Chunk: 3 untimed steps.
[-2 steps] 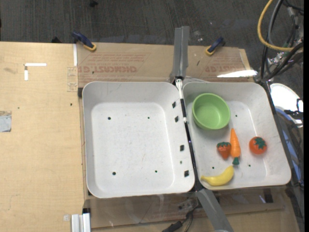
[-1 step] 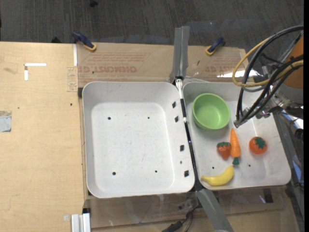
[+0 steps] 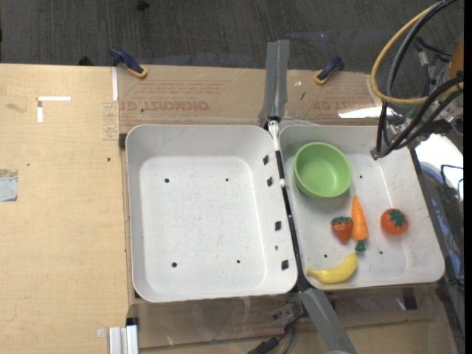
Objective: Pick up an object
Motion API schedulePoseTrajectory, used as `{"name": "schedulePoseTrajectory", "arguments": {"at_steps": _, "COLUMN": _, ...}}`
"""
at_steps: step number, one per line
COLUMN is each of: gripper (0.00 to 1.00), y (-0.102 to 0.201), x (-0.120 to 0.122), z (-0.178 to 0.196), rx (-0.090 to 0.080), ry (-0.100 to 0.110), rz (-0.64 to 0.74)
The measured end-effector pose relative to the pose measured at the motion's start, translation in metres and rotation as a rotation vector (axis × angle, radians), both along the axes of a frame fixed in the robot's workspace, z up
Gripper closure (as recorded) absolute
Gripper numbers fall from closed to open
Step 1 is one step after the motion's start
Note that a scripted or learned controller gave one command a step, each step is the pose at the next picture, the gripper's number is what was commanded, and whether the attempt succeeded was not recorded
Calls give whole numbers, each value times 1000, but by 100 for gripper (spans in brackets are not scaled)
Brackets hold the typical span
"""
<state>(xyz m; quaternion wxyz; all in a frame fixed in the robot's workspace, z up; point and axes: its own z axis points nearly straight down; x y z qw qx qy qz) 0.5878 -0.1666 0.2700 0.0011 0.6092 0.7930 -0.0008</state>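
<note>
- Claw (image 3: 426,121): wide or narrow, I cannot tell; it is blurred among looping cables (image 3: 398,43) above the right bin's (image 3: 435,265) far corner
- Pale wooden counter (image 3: 51,198), dark carpeted floor (image 3: 221,13) beyond
- Cardboard (image 3: 184,98) under both bins, held by two clamps (image 3: 129,63)
- Right bin: green bowl (image 3: 322,169), carrot (image 3: 358,218) touching a strawberry (image 3: 341,228), tomato (image 3: 394,222) apart, banana (image 3: 333,271) at the near rim
- Left bin (image 3: 133,198) alongside
</note>
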Motion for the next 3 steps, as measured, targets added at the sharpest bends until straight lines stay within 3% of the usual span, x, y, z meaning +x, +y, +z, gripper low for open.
{"name": "schedulePoseTrajectory", "arguments": {"at_steps": 1, "gripper": 0, "y": -45, "x": 52, "z": -39, "rx": -1, "ry": -1, "rz": 275}}
{"name": "schedulePoseTrajectory", "arguments": {"at_steps": 2, "gripper": 0, "y": -56, "x": -51, "z": -143, "rx": 2, "ry": 2, "rz": 27}}
{"name": "schedulePoseTrajectory", "arguments": {"at_steps": 3, "gripper": 0, "y": -55, "x": 31, "z": -67, "rx": 0, "ry": -3, "rz": 55}}
